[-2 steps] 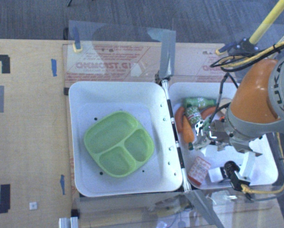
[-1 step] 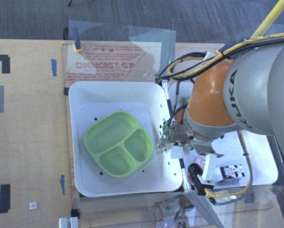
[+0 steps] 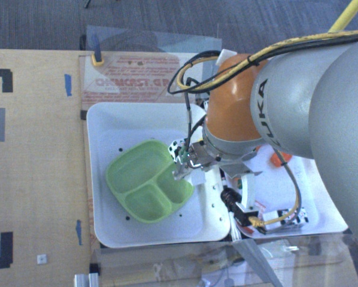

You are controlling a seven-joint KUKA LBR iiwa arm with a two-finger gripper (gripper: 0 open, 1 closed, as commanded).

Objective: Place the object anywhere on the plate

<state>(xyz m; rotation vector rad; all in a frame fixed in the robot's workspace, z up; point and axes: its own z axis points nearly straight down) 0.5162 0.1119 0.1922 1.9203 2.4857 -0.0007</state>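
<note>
- While the jaws (image 3: 180, 160) hang at the green plate's (image 3: 144, 181) three o'clock rim, their opening cannot be told.
- Step judged: delivery; next, release over a compartment.

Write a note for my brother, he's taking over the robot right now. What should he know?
End effector: at the right edge of the green plate in the left bin; its grip is hard to make out.
Object: a small black-and-white thing sits at the end effector, over the plate's rim.
Done: object brought to the plate.
Left: confirm it is resting on the plate, then pull the arm away.
</note>
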